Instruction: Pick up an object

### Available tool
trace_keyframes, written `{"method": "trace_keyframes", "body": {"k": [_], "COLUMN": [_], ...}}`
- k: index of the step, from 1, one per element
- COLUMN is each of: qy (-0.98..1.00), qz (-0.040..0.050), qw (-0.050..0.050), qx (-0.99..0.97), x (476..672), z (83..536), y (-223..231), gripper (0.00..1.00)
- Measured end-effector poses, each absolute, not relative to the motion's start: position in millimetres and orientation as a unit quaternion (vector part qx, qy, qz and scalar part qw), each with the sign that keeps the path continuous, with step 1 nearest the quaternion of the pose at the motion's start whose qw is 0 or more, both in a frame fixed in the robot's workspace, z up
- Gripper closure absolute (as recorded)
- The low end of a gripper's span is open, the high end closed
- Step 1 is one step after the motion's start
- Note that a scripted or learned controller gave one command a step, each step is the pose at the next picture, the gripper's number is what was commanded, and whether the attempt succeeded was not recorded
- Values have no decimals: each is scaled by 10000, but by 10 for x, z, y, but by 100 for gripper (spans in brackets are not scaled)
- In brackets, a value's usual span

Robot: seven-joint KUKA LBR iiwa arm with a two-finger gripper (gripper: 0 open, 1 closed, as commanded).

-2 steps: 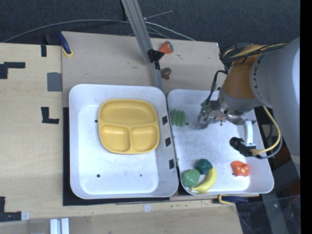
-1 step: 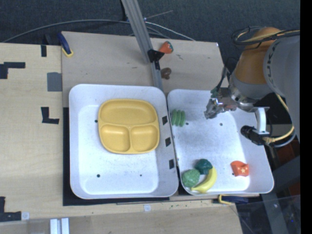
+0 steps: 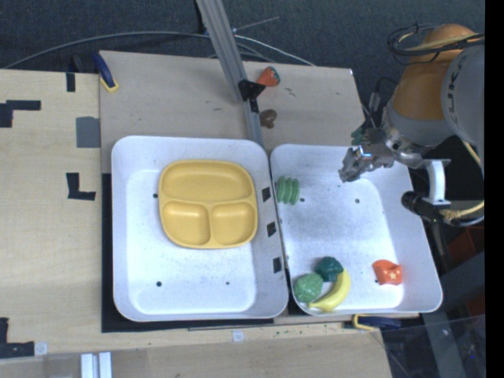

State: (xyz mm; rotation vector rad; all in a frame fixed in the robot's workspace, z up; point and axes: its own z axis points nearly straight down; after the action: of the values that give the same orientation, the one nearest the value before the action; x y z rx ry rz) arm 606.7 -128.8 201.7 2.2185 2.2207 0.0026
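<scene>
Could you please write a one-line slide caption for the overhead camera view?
Gripper poised over the right bin of toy foods; yellow divided plate in the left bin.

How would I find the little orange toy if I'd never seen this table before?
Start at the right-hand shallow white bin, the one without the yellow divided plate. Go to its near right corner, where the small orange toy lies alone on the bin floor. The curved yellow banana and two green lumps cluster to its left; it is the bin's one orange piece.

No readable text, label or number on anything here.
</scene>
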Motion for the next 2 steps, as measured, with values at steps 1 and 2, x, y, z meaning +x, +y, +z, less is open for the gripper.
{"method": "trace_keyframes", "body": {"k": [1, 2], "qy": [7077, 7093], "qz": [10, 0], "qw": [15, -12], "qx": [7065, 7049], "x": [6076, 5996], "z": [2420, 2414], "y": [-1286, -767], "gripper": [100, 100]}}
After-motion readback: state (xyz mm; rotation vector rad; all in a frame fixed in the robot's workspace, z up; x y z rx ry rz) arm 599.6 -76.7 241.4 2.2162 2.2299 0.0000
